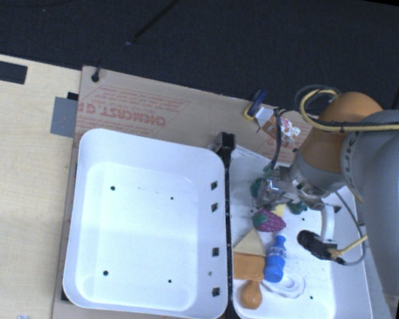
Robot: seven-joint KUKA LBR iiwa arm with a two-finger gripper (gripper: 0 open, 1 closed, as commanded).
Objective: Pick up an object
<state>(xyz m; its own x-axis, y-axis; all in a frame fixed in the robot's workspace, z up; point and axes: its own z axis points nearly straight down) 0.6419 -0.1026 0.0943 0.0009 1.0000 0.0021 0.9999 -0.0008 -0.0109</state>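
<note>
Overhead, the gripper (279, 194) hangs low in the right bin (344, 314); whether its jaws are open cannot be told. Just below them lies a purple toy (271, 222), with a blue bottle (275, 258) beyond. Such crowding could spoil a clean grasp.

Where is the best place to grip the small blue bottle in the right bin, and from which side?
Grip the blue bottle across its body, coming straight down from above. It seems to lie flat, cap toward the far side, so its narrow sides face left and right. The tan block sits close on its left, which leaves the jaws little room there; the white ring is near its base.
</note>
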